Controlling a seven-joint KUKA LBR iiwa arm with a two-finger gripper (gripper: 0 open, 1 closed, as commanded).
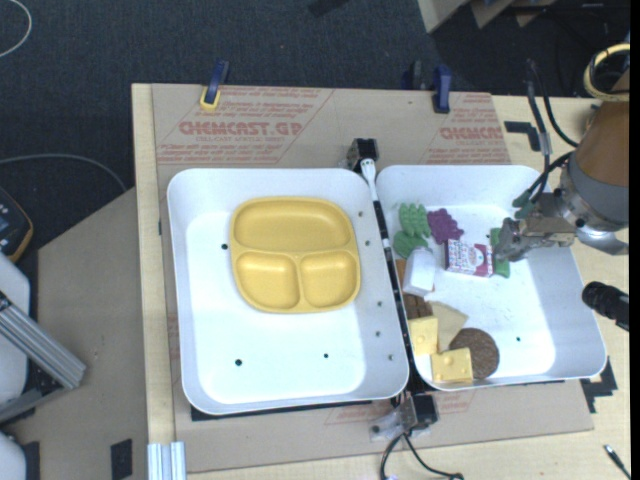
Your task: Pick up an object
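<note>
Claw (508,243) low inside the right bin (560,318), toward the desk's right edge, hanging from the grey wrist that reaches in from that side. Clenched or released: cannot tell, since the tip is dark and seen from above against the clutter below it.

Nearest candidate for the pick: a small purple-and-white carton (466,258), just beside the claw on the side toward the desk's middle, with a green scrap (499,265) touching its claw-side end. Lies roughly flat, long axis running about parallel to the desk's front edge, so pointing at the claw, not across it. Probably calls for a short shift toward the desk's middle before any closing, and a grip across the carton's narrow width. Not yet between anything that can be seen; no grasp to report.

Farther toward the middle of the desk: a green leafy toy (411,230) and purple grapes (443,224), touching each other. Toward the front edge: a white block (420,271), yellow cheese pieces (452,366) and a brown round cookie (482,350), crowded together and well apart from the claw.

Left bin (280,353): a yellow divided plate (296,253), well out of the present reach.
</note>
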